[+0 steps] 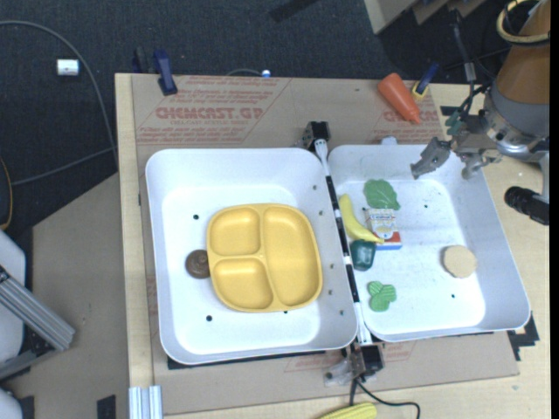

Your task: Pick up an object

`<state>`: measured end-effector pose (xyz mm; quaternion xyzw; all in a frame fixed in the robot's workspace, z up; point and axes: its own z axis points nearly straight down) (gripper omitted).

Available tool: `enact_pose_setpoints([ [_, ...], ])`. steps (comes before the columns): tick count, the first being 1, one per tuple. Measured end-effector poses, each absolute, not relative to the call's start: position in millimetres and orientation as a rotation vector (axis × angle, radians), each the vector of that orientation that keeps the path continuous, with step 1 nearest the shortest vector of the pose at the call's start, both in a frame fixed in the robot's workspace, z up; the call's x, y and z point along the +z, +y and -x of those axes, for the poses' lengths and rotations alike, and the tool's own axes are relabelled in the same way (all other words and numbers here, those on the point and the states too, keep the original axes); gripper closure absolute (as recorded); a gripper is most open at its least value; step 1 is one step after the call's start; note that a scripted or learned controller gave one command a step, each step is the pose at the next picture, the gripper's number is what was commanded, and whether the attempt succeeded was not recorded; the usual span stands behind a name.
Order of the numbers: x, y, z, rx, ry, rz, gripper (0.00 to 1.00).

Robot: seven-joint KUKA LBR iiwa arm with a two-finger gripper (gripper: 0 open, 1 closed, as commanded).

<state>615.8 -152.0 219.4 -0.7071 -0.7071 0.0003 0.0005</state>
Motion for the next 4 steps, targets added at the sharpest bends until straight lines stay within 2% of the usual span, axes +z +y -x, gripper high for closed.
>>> enact_pose_setpoints([
  [1,88,-110,-638.5,0.002,-2.220,2.218,0.00],
  [2,85,-133,-666.8,-0.001,-2.224,2.223,0.00],
  [3,85,-101,-647.0,0.001,-2.221,2.218,0.00],
  [4,85,-116,-666.9,-0.002,-2.224,2.223,0.00],
])
